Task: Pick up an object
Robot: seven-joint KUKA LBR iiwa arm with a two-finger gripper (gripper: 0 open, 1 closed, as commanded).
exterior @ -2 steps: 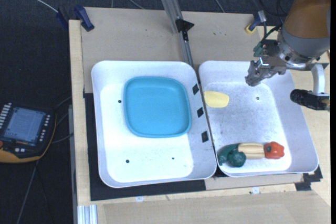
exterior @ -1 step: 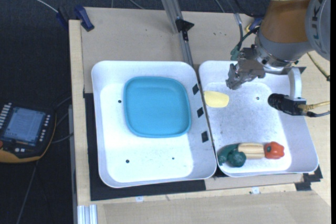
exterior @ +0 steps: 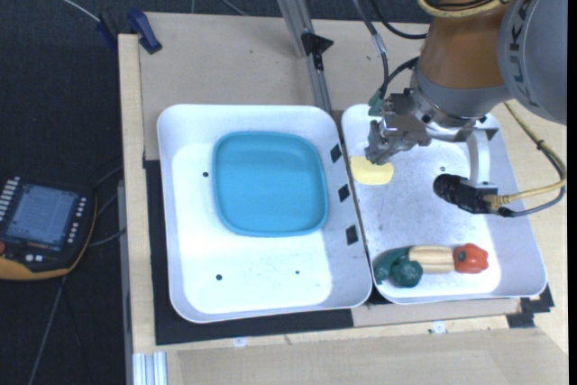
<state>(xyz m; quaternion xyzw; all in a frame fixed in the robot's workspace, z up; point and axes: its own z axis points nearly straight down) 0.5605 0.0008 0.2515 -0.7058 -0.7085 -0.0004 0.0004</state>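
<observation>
Yellow piece [exterior: 371, 172] sits right at the gripper [exterior: 382, 158] tip, prob touching it. It lies flat on the floor of the right bin [exterior: 410, 221], close to that bin's left wall. Gripper comes down onto the piece's upper edge. Tbh I can't tell if it's spread or pinched, the wrist hides too much from this angle.

Other stuff is well away from the gripper, down by the bin's near edge, all in a row. There's a green thing [exterior: 398, 270], a tan stick [exterior: 431, 259] touching it, and a red thing [exterior: 470, 258] at the stick's other end.

Across the wall, left of the gripper in the view, is the left bin [exterior: 189, 270] w/ a blue plate [exterior: 269, 183] in the middle. Arm [exterior: 478, 22] bulks in from the upper right, over the right bin's far side.
</observation>
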